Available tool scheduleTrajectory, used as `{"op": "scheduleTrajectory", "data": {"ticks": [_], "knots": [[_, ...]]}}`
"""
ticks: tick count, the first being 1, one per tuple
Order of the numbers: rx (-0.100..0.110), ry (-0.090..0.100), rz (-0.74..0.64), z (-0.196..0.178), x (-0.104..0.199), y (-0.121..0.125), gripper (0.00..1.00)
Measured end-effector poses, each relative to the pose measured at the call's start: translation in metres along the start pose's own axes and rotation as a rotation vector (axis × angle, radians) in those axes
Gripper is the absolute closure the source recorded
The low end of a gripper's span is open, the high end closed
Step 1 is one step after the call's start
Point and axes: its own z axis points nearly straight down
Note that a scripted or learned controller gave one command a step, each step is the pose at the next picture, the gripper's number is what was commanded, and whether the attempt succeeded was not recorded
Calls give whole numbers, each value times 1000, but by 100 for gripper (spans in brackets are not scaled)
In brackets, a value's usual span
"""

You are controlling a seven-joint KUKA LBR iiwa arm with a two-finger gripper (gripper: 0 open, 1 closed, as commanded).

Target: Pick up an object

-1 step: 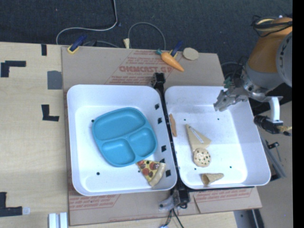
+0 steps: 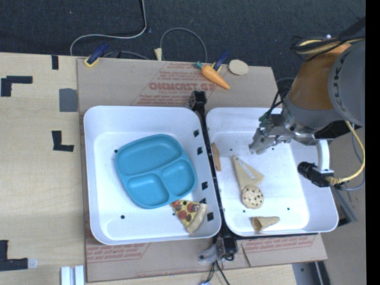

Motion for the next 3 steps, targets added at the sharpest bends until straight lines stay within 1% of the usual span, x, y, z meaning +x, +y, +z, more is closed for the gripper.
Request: {"op": "scheduleTrajectory", "data": {"ticks": [1, 2, 3], "knots": [[0, -1, 4, 39, 15, -19, 0], [-23, -5, 5, 91, 18, -57, 0], [-24, -1, 0, 78, 19, -55, 100]]}}
